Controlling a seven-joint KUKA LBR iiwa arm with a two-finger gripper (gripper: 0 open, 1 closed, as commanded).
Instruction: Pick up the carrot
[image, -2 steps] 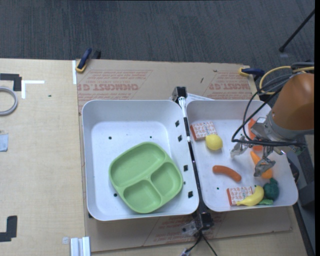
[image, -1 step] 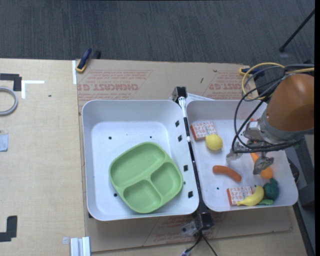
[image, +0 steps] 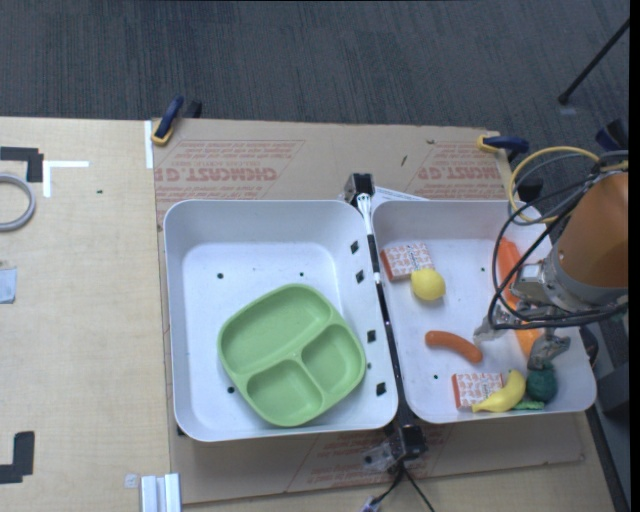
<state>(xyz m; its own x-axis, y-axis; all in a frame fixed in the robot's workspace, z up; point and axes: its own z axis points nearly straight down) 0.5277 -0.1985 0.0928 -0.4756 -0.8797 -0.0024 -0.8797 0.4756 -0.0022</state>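
Note:
The orange carrot (image: 507, 264) lies along the right side of the right bin (image: 450, 225), and the arm's wrist covers most of it. Its upper end shows beside the cables, and a bit of orange shows lower down between the fingers. My gripper (image: 520, 338) hangs low over that lower end. It is open, with one finger (image: 494, 324) to the left of the carrot and the other finger (image: 547, 350) to the right. I cannot tell whether the fingers touch the carrot.
Around the gripper in the right bin are a red sausage (image: 454, 346), a yellow lemon (image: 428, 284), two small red-and-white boxes (image: 405, 260) (image: 476, 387), a banana (image: 504, 394) and a green broccoli piece (image: 541, 385). The left bin (image: 190, 300) holds a green divided plate (image: 291, 354).

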